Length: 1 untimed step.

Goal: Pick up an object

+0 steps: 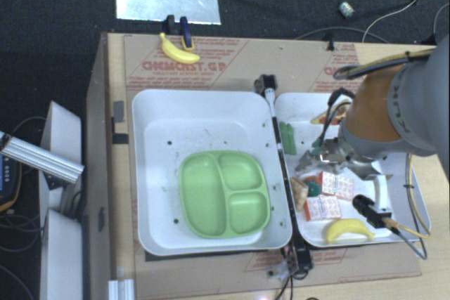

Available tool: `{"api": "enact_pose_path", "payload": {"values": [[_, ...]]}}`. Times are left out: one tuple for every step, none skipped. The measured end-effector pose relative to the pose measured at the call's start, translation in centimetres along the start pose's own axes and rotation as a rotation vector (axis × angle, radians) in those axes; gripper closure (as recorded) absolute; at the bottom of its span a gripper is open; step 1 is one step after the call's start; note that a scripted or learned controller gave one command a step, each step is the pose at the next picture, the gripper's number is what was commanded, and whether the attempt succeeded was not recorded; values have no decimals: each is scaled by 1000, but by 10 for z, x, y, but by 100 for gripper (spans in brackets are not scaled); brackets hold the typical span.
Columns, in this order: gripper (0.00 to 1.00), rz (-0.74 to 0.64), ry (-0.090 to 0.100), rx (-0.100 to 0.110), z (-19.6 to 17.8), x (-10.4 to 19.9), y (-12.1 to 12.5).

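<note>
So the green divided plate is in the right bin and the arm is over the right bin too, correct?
Not quite. The camera view shows the green plate lying in the left bin, not the right one. The rest holds: the arm is over the right bin, where a banana and other small items lie.

Green divided plate [225,192], yellow banana [347,230], white bins [151,151].
</note>
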<state>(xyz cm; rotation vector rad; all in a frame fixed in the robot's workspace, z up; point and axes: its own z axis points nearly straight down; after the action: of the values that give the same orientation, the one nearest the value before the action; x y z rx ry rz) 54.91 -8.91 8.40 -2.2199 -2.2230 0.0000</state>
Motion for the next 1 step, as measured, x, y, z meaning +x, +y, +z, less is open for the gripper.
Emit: {"api": "enact_pose_path", "payload": {"values": [[0,0,0,-1,0,-2,-22]]}}
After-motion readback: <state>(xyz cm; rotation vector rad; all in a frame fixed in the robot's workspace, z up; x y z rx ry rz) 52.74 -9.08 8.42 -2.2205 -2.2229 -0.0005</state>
